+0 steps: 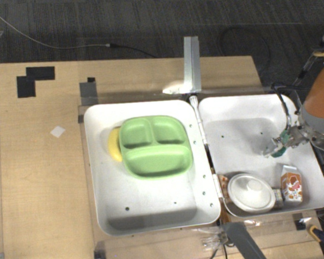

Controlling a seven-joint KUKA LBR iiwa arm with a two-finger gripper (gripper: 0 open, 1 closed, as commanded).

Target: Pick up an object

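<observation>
White right bin (234,114): gripper (276,147) hangs at centre-right of frame, nothing seen held; I cannot tell its state. You are at the approach step. Candidates lie lower right: bowl (251,191), carton (291,184). Next, you must descend over one.

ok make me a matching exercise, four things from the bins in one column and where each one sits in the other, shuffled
1. green divided plastic plate
2. yellow object
3. round white bowl
4. small red and white carton

A. front right corner of the right bin
B. middle of the left bin
C. tucked under the plate's left edge
D. front left of the right bin

Pairs: 1-B, 2-C, 3-D, 4-A
</observation>
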